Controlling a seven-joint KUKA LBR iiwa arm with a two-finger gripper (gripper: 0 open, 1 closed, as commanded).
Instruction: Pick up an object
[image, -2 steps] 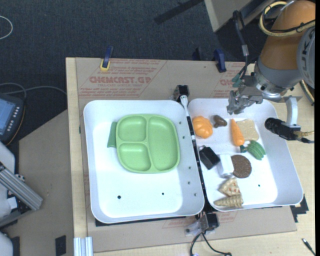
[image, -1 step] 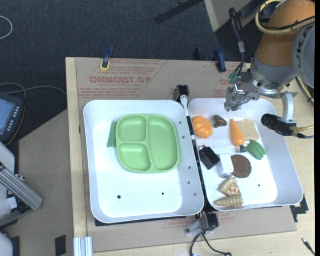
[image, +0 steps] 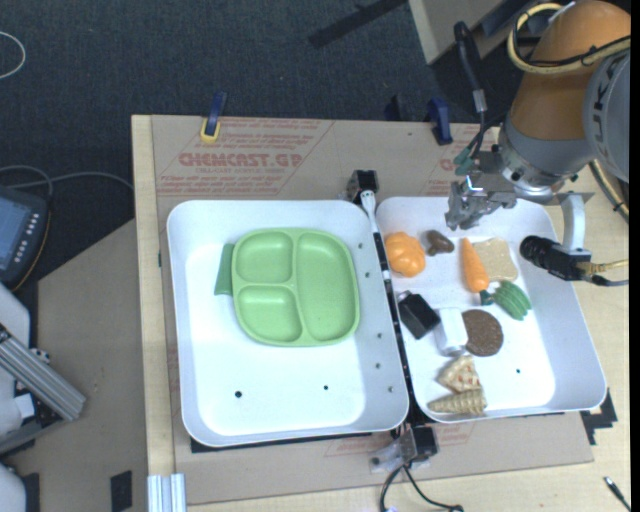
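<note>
Nearest the front edge of the right bin (image: 575, 385) lie two pale, ridged shell-like pieces (image: 462, 388), touching each other, and just beyond them a flat brown disc (image: 483, 332) with a small black block (image: 418, 314) to its left by the dividing wall. Further in sit a green leafy piece (image: 513, 299), an orange carrot (image: 473, 266) lying against a tan slice of bread (image: 494, 257), and to the left a round orange fruit (image: 405, 254) with a small dark brown lump (image: 439, 241) beside it. The gripper (image: 466, 213) hangs at the far end of this bin, just above and beyond the lump and the carrot's far tip — holding nothing that I can see, though whether its fingers stand apart or together I cannot tell from here. I would guess the carrot or the lump is the likeliest pick: both look like light, stiff plastic toys, rather smooth, so a hold across the carrot's narrow middle seems safest. The bread pressed against it may get in a finger's way. The left bin (image: 200, 380) carries a green divided plate (image: 296, 285), well apart from the work.
</note>
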